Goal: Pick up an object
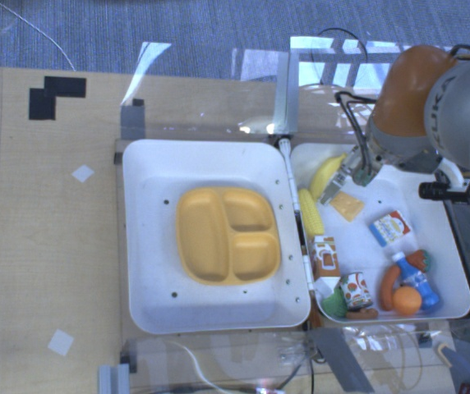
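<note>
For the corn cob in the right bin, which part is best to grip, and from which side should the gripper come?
Probably grip the corn cob at its middle, coming from above, with the fingers closing across its narrow width. It lies flat and long along the right bin's left wall, so one finger must fit between cob and wall. The banana touches its upper end and a small carton sits by its lower end, so the middle is freest.

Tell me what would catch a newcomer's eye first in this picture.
Probably the yellow divided plate, alone in the middle of the left bin. Next, the grey and orange arm reaching in from the right, its gripper down by the banana at the top of the crowded right bin.
</note>
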`<state>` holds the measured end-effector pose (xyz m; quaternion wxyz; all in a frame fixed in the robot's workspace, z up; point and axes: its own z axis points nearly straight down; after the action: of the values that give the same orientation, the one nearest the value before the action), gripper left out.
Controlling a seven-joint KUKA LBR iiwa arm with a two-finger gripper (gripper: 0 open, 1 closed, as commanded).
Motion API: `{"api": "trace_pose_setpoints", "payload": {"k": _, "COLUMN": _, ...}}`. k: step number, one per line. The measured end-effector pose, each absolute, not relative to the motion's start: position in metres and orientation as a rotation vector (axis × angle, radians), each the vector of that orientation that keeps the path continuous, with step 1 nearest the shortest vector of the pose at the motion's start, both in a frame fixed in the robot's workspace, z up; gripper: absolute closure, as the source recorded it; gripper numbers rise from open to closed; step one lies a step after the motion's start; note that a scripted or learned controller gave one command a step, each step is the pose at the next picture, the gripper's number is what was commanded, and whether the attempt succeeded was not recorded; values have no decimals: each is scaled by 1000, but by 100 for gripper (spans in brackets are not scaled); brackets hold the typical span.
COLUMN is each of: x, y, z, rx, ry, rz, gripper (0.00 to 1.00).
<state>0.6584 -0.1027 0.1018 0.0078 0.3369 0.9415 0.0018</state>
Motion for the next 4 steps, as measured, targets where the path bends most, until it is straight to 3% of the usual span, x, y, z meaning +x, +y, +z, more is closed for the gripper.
{"api": "trace_pose_setpoints", "payload": {"k": 1, "x": 659, "y": -104, "z": 87, "rx": 1312, "ry": 2856, "rz": -2, "gripper": 0}}
{"api": "trace_pose_setpoints", "payload": {"k": 3, "x": 596, "y": -96, "z": 90, "rx": 1049, "ry": 2943, "rz": 2, "gripper": 0}}
{"api": "trace_pose_setpoints", "payload": {"k": 4, "x": 589, "y": -87, "z": 131, "rx": 1076, "ry": 2939, "rz": 6, "gripper": 0}}
